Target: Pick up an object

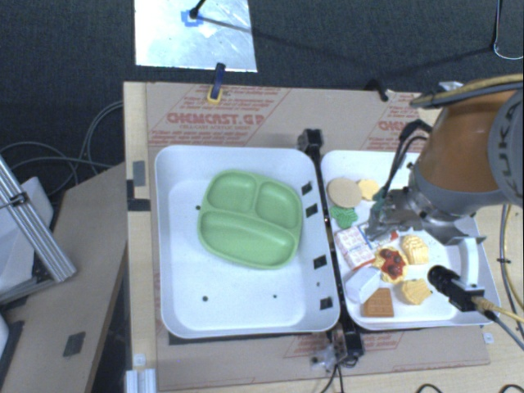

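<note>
A: Progress was small, I think. On the bench (270, 109), the left bin (176, 219) carried a green tray (250, 218); the right bin (483, 281) kept the food pieces.

B: And the hand (379, 217)?

A: Low over a white packet (354, 246); clenched or released, I could not tell. Nothing looked lifted.

Round cracker (345, 192): tan, flat, at the far side of the right bin (471, 313).
Green piece (344, 217): small, just below the cracker.
Red-white packet (354, 246): lying flat.
Yellow block (415, 249): ribbed.
Orange wedge (378, 304): near front rim.
</note>
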